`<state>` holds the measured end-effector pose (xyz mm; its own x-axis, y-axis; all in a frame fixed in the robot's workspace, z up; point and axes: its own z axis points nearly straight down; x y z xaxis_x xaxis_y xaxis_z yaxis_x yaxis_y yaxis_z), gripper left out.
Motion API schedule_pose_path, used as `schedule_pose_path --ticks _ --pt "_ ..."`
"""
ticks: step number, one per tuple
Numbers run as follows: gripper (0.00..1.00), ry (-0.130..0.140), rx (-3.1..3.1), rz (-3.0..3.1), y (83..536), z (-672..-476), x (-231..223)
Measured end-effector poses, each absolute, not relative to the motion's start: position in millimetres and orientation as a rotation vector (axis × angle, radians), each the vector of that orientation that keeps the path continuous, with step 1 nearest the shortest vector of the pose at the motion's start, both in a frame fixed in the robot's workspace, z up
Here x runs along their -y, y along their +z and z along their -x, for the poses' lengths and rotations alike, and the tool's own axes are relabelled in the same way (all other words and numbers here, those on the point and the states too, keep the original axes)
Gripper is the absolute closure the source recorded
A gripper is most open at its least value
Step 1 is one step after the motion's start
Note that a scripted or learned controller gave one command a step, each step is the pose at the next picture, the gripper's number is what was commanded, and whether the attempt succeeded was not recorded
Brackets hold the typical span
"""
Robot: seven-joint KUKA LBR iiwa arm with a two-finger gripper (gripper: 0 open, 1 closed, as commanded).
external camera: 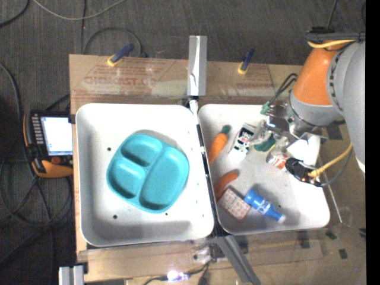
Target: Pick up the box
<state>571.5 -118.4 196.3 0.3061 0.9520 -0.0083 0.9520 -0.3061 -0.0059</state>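
Item: box, which we log lying flat at the right bin's front, touching a blue bottle, below two carrots. Gripper: over the bin's rear right; jaw state we cannot tell. Left bin: teal divided plate.

Dark grey carpet – cables trailing across it (loosely) – surrounds a brown bench board.
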Motion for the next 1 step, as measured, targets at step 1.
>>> schedule_pose_path --ticks 1 --pt "1.0 -0.007 -2.104 -2.332 246.2 -523.5 125.2"
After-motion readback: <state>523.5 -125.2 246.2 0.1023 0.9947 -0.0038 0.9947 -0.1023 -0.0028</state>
